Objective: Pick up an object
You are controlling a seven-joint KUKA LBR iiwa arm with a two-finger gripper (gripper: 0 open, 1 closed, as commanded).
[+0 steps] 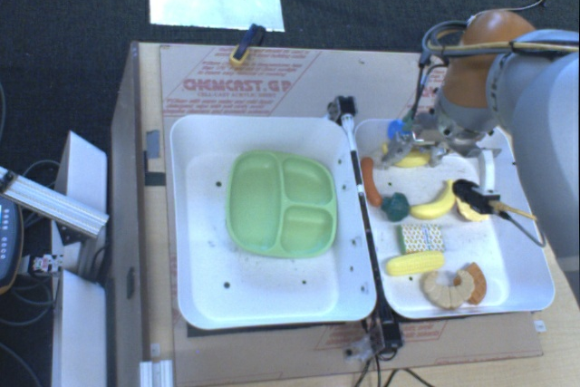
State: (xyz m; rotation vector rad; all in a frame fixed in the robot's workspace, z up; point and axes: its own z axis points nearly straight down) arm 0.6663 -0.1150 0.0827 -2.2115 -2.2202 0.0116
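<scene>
My gripper (pixel 412 149) is low over the far left part of the right bin (pixel 530 272). Directly under it lies a yellow piece (pixel 413 161), partly hidden by the gripper's metal parts. A small blue thing (pixel 396 130) sits just beside the gripper on its far left. Toward the bin's middle lie an orange carrot-like stick (pixel 370 181), a dark green lump (pixel 395 207) and a banana (pixel 434 205). I cannot tell whether anything sits between the jaws.
The right bin's near half has a checkered cracker (pixel 421 238), a corn cob (pixel 415 264) and a cut bagel (pixel 456 285). A green divided plate (pixel 279 201) lies in the left bin (pixel 204 285). A ridge (pixel 358 195) separates the bins.
</scene>
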